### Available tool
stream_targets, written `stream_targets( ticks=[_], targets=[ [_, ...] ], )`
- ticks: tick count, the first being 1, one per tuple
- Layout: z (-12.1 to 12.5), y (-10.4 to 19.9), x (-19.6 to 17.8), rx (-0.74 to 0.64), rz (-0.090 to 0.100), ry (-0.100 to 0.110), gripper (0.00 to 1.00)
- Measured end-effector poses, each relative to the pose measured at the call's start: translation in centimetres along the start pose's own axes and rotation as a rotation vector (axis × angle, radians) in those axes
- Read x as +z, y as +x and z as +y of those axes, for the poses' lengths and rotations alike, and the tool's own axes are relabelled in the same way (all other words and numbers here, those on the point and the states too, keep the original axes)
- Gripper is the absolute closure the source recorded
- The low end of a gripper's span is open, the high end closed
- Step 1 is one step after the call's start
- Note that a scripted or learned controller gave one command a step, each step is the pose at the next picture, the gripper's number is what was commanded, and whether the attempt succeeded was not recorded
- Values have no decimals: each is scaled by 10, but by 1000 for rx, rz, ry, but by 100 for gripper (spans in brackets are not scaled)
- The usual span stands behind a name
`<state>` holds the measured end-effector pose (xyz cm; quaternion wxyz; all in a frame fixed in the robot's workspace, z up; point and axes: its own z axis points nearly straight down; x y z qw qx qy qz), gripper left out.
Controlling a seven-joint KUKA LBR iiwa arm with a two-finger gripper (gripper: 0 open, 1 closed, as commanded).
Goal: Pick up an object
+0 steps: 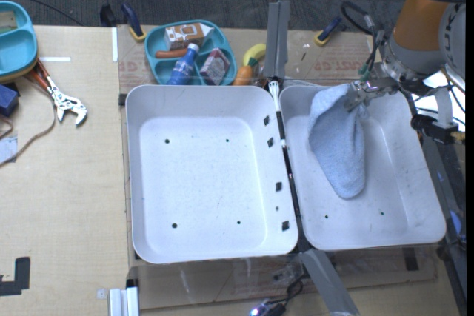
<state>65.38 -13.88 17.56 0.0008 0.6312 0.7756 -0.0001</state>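
Left bin (148, 159) nearest camera, bare. Light blue-grey cloth (339, 148) in right bin (415, 226), top corner pinched between fingers of gripper (361, 91) near bin's far rim, rest hanging toward bin floor. Judgement: grasp small, on corner only. Lift straight up, slowly, no sideways swing, until cloth's trailing end clears floor; watch for slip.

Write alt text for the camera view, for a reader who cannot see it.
The gripper lifts a pale blue cloth by its top edge over the right bin, the cloth hanging down toward the bin floor. The left bin sits beside it, and a teal tray of small items lies behind.
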Motion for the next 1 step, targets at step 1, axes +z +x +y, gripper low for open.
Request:
stream_targets(
  ticks=[1],
  targets=[
    [20, 71, -15, 79, 0, 2, 100]
  ],
)
